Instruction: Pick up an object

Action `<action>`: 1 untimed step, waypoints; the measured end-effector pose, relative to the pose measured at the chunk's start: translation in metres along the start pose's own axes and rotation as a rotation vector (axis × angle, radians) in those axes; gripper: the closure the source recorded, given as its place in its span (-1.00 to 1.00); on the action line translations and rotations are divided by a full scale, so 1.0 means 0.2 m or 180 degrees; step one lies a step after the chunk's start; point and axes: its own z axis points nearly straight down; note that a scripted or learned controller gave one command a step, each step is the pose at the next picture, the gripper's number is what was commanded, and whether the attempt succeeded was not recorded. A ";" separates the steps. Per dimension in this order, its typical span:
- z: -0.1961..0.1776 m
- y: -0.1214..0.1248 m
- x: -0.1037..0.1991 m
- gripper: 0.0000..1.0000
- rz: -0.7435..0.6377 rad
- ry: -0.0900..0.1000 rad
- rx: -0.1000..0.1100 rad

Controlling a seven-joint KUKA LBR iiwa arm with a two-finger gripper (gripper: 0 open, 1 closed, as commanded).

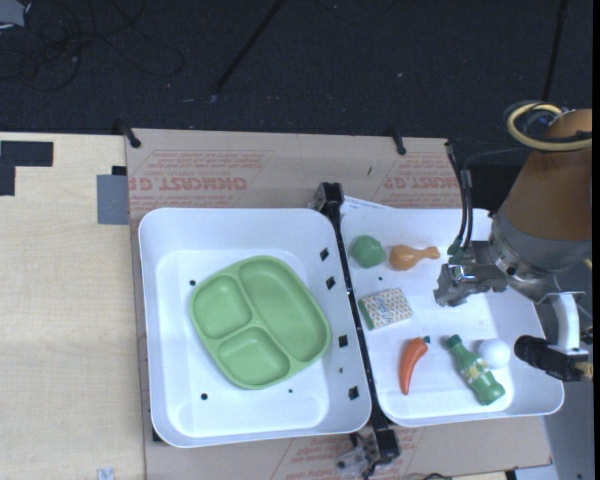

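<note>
Objects lie loose in the right bin (525, 408). Claw (458, 286), finger state indeterminate, hangs over that bin on an arm (550, 203) from the right. Orange drumstick toy (413, 257) just beyond; patterned block (385, 308), red pepper (412, 363), green bottle (477, 371) nearer the front. Left bin (165, 268) holds a green divided plate (258, 320). Table (50, 318) pale wood.

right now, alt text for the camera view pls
The pincer hangs over the right bin, which holds a green bottle, a carrot, a patterned packet and other toy food. The left bin holds a green divided plate.
</note>
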 end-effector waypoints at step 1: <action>-0.02 0.01 0.24 1.00 -0.0011 0.0008 0.0013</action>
